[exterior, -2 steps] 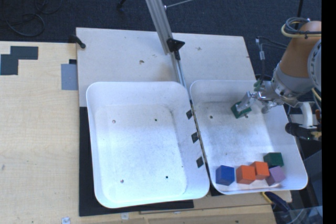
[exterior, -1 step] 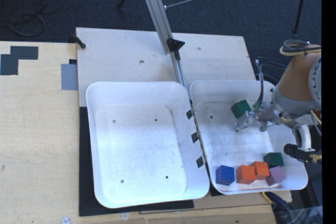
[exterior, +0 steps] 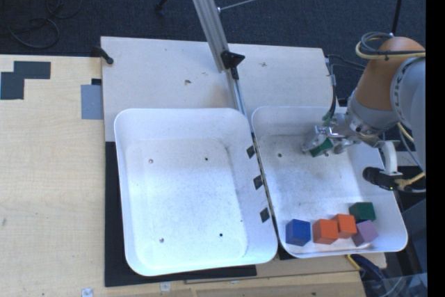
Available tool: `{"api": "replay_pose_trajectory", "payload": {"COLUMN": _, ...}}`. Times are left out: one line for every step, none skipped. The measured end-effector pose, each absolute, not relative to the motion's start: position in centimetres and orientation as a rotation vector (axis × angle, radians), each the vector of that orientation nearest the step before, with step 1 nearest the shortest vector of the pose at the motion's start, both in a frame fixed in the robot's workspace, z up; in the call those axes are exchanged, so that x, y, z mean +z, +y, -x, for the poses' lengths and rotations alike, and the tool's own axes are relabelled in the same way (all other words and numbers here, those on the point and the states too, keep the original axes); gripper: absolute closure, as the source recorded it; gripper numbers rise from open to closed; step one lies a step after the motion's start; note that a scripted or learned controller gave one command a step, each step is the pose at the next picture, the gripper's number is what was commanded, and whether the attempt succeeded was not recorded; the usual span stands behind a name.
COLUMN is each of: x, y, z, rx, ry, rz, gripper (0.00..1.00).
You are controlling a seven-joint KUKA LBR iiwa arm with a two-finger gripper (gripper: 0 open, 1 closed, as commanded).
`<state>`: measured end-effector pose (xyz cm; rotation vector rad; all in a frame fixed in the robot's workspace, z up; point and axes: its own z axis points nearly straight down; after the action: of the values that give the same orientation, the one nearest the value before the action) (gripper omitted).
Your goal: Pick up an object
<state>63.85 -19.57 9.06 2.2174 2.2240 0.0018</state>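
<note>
In the right bin [exterior: 389, 236], five blocks [exterior: 332, 228].

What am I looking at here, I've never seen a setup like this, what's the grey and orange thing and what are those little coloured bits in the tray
This is a single picture from a camera fixed above a workbench, looking down at a slant. The grey and orange thing on the right is a robot arm. At its end is a gripper, a two-finger claw for grabbing things, hanging over the upper part of the right bin. I can't tell whether it is open or closed, and nothing visibly sits in it.

The bench holds two shallow white trays: the left bin and the right one. Along the right bin's near edge lie small blocks in a row: a blue block, two orange blocks, a purple block and a dark green block. The arm's job is to pick one up.
</note>
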Motion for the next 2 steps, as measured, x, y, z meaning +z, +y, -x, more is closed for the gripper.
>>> {"api": "replay_pose_trajectory", "payload": {"x": 10.0, "y": -19.6, "z": -63.6, "rx": -0.004, "ry": 2.228, "rz": -2.219, "gripper": 1.00}}
{"api": "replay_pose_trajectory", "payload": {"x": 18.4, "y": -12.7, "z": -61.5, "rx": 0.007, "ry": 2.227, "rz": -2.215, "gripper": 1.00}}
